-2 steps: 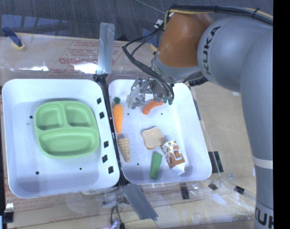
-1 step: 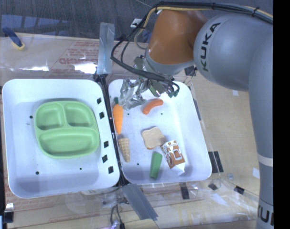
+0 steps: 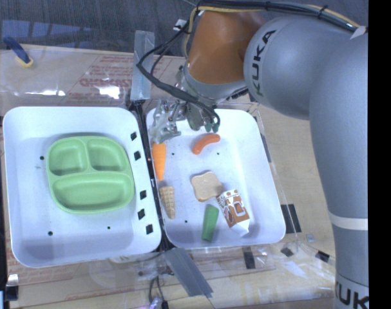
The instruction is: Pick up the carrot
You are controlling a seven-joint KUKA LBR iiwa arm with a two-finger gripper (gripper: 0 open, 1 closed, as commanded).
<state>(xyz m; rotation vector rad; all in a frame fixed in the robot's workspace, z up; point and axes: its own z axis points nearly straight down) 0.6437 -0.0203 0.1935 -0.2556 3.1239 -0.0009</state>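
The orange carrot (image 3: 158, 160) lies lengthwise on the floor of the right bin (image 3: 263, 172), close against its left wall, thick end toward the back. My gripper (image 3: 164, 125) hangs at the bin's back left corner, just behind the carrot's thick end and very near it. The metal of the gripper is cluttered and partly hidden under the wrist and its cables. Nothing is visibly lifted off the bin floor.
The right bin also holds a reddish sausage (image 3: 206, 143), a bread slice (image 3: 205, 186), a waffle cone (image 3: 167, 201), a green pickle-like piece (image 3: 210, 223) and a small carton (image 3: 234, 212). A green divided plate (image 3: 90, 173) sits in the left bin (image 3: 21, 237). The arm covers the upper right.
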